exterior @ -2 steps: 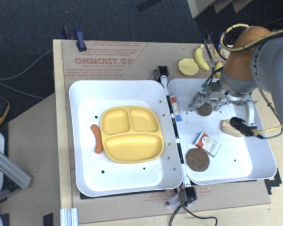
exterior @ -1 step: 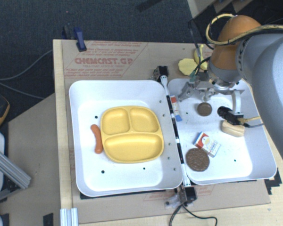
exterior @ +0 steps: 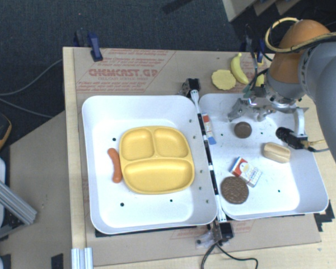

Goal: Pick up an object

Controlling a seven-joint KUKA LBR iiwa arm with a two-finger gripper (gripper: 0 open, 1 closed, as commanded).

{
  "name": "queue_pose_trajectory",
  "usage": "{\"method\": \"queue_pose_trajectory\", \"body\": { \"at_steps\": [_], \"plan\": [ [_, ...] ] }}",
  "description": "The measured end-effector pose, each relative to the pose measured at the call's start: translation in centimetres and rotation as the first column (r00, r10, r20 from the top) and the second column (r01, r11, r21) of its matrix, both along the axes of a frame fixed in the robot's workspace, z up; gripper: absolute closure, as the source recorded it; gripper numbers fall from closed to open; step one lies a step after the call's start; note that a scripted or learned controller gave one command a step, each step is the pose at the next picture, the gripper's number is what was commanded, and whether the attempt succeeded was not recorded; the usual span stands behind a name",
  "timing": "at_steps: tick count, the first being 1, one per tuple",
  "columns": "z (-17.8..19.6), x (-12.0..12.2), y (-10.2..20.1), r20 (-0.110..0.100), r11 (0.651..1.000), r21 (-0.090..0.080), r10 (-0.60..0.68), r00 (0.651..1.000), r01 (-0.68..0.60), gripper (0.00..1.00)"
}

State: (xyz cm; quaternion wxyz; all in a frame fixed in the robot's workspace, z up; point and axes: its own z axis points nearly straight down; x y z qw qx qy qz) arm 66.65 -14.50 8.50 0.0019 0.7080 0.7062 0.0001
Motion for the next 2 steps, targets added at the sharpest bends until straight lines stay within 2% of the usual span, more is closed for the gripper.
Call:
{"method": "queue_pose_trajectory", "body": {
  "at_steps": [1, 2],
  "plan": [
    [0.0, -2.6, 0.9, -0.006, 1.0, 0.003, 0.001, 1.0, -0.001, 0.0],
    [1.0, -2.5, 0.9, -0.002, 1.0, 0.002, 0.002, 1.0, -0.002, 1.0]
  ]
}}
